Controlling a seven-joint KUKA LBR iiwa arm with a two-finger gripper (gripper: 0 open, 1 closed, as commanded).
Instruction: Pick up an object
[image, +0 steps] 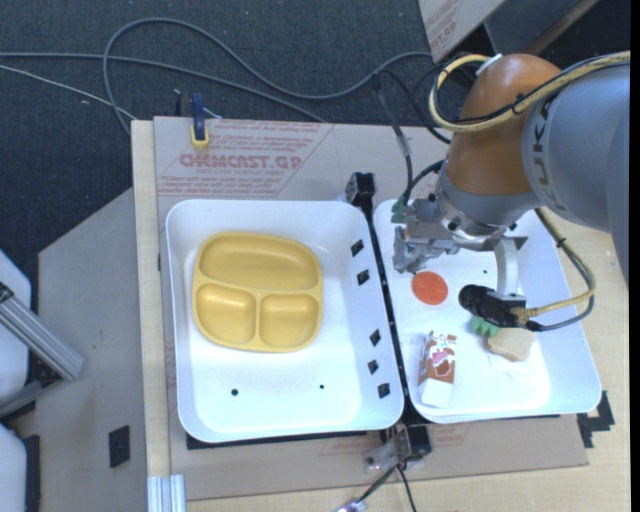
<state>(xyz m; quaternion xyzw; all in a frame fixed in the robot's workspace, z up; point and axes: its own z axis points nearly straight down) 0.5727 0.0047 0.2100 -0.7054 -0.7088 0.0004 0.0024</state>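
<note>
Camera view. Two white bins sit side by side on a printed cardboard sheet (250, 160) covering the tabletop (90, 330).

The left bin (300, 385) contains a yellow divided plate (258, 290), lying flat in the bin's upper half, with three compartments facing up.

The arm (500, 140) enters from the right and stands over the upper part of the right bin (545, 385). The end effector (413, 255) is positioned near that bin's left wall, pointing down. From this angle I cannot tell whether it is wide or narrow, and nothing is visibly held in it.

Candidate items for pickup, all in the right bin:
- An orange disc (431, 289) lies flat just below and beside the end effector; contact between them cannot be confirmed.
- A brown-and-white carton (438, 368) lies near the bin's lower left corner, apart from the disc.
- A small green item (486, 325) lies right of the disc, touching a tan piece (511, 346) at its lower right.
</note>
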